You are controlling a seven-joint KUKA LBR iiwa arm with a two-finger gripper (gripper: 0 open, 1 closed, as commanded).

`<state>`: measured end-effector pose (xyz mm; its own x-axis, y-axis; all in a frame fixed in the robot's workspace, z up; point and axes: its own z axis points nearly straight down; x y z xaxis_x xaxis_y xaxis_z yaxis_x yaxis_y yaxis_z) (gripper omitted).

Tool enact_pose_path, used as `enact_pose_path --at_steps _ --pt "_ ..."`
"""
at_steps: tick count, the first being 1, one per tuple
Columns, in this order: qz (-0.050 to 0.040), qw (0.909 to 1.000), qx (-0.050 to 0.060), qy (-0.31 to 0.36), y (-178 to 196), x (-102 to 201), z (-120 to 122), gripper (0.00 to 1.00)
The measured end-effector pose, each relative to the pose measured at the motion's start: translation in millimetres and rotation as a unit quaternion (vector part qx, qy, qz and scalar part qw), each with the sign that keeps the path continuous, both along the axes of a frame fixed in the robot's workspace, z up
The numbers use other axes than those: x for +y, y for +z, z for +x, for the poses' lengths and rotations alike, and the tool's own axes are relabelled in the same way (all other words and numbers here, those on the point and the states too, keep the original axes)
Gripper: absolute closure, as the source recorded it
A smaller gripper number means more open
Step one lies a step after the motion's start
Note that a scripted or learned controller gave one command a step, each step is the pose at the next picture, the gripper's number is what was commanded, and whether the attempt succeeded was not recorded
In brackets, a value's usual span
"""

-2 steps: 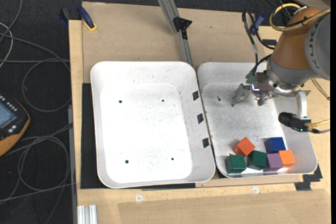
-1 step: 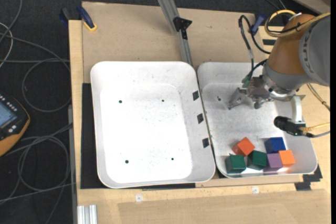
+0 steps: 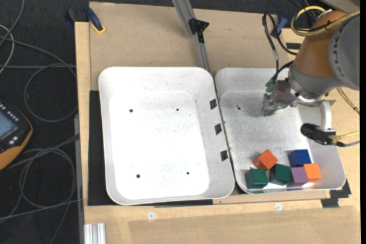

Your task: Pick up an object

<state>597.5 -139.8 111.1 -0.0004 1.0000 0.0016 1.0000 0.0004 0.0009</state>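
Observation:
Several small blocks lie bunched at the near end of the right bin (image 3: 246, 128): an orange block (image 3: 266, 159), a dark green block (image 3: 257, 178), another green block (image 3: 281, 172), a purple block (image 3: 299, 175), a blue block (image 3: 299, 158) and a small orange block (image 3: 312, 171). My gripper (image 3: 273, 101) hangs over the far part of the right bin, well behind the blocks and apart from them. Nothing is visible between its fingers.
The left bin (image 3: 111, 123) lies beside the right one, sharing a raised middle rim. A slanted metal pole (image 3: 182, 3) rises behind the bins. Cables run along the arm at the right and over the floor at the left.

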Motion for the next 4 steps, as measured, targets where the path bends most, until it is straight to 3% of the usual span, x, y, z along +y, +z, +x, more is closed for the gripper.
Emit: enact_pose_path --at_steps 3,4 --pt "-0.0019 1.0 -0.004 0.001 152 -2 15 1.0" --pt "0.0005 1.0 0.001 0.003 159 46 5 1.0"
